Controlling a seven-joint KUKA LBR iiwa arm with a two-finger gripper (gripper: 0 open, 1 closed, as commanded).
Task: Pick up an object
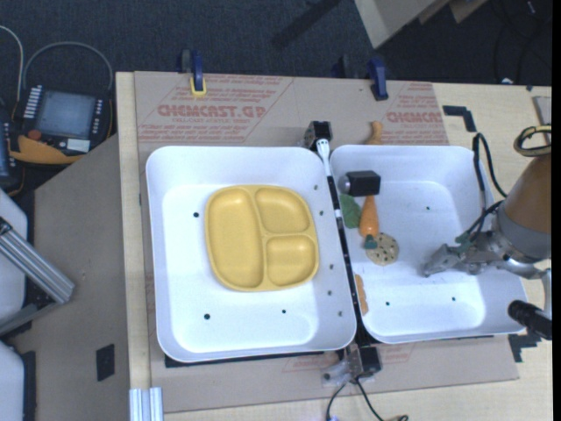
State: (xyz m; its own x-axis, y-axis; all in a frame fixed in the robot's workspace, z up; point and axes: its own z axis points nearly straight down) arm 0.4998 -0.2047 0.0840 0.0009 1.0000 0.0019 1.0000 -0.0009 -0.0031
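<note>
Currently on the bench (263,103): two shallow white bins side by side on a brown board.

Left bin (175,235): holds one yellow divided plate (260,236) with three compartments, lying flat near the middle of the bin.

Right bin (421,314): holds a small cluster of items near its left wall. A black block (362,183) lies at the top of the cluster. Just below it lies a green piece (351,210), touching or very close to an orange carrot-shaped toy (370,217) that points down the bin. A round speckled cookie-like disc (381,249) sits just below the carrot's lower end. A small orange item (361,301) rests on the rim between the two bins.

Arm: grey with an orange band (533,196), reaching in from the right edge over the right bin.

Tool (436,265): low in the right half of the right bin, its grey fingers pointing left towards the cluster, well apart from the cookie disc. Nothing lies between the fingers; whether they are spread or closed cannot be told from this angle.
</note>
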